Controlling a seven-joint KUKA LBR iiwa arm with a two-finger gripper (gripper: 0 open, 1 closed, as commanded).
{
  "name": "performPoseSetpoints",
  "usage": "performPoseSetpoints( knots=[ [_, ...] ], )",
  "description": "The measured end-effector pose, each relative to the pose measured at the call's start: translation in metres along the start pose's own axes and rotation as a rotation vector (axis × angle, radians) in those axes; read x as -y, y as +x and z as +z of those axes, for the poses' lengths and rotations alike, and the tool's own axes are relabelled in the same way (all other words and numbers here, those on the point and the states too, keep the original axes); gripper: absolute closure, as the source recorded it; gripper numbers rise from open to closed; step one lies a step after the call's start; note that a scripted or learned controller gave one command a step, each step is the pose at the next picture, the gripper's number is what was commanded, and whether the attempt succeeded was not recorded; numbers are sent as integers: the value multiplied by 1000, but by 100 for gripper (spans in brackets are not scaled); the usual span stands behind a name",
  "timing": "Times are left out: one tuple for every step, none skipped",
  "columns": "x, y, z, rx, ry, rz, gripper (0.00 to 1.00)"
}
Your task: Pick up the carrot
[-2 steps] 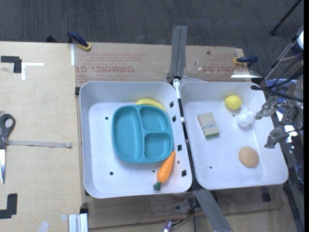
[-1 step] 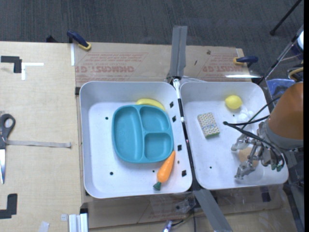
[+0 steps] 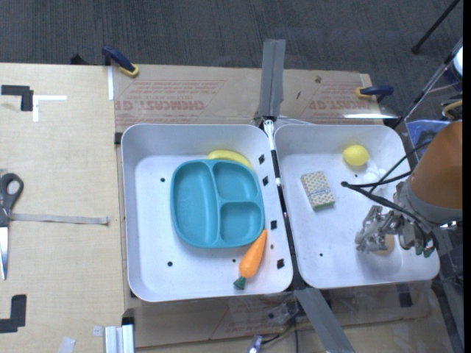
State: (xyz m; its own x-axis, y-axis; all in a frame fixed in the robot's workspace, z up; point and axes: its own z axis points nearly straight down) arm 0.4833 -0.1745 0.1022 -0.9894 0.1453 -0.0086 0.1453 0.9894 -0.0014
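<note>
An orange carrot (image 3: 252,258) with a green stem end lies in the left bin (image 3: 143,271), near its front right corner, just off the lower right edge of a blue divided plate (image 3: 218,203). My gripper (image 3: 374,235) hangs low in the right bin (image 3: 331,267), toward its front right part, far to the right of the carrot. Something small and pale sits under its tip, too unclear to name.
A yellow object (image 3: 229,156) peeks out behind the plate. The right bin holds a yellow lemon (image 3: 355,155) at the back and a speckled sponge (image 3: 318,190) in the middle. Scissors (image 3: 7,197) lie on the bench at far left. Cables run by the wrist.
</note>
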Motion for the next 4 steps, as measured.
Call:
performPoseSetpoints(
  knots=[
    [-5, 4, -27, -2, -1, -303, 100],
    [20, -13, -39, -3, -4, -650, 100],
    [25, -28, -140, -1, -5, -967, 100],
    [21, -20, -163, 0, -6, -1301, 100]
  ],
)
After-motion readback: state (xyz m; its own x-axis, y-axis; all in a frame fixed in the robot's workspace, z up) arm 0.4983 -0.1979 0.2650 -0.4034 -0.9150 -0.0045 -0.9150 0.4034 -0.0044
